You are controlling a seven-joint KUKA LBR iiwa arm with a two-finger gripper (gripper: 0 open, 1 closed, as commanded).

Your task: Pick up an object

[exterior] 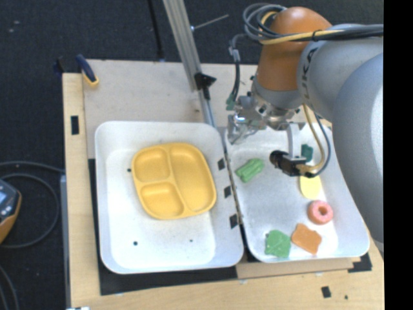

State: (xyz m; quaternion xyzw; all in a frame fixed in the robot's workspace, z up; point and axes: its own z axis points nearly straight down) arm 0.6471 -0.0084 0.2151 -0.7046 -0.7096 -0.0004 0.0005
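Observation:
My gripper (239,129) hangs over the far left corner of the right bin (348,192), under the orange wrist band. Just below it in the view, apart from it, a green oblong piece (249,170) lies on the bin floor near the left wall. Further right lies a pale yellow piece (310,186), with a pink ring-shaped donut (320,212) below it. An orange piece (306,238) and a green leafy piece (278,244) rest side by side at the bin's near edge. Nothing shows between the gripper's tips.
The left bin (116,237) holds a yellow divided plate (173,179). A slanted metal post (187,50) rises behind the bins. A small teal thing (306,152) sits beside the arm. The grey arm covers the right bin's far right part.

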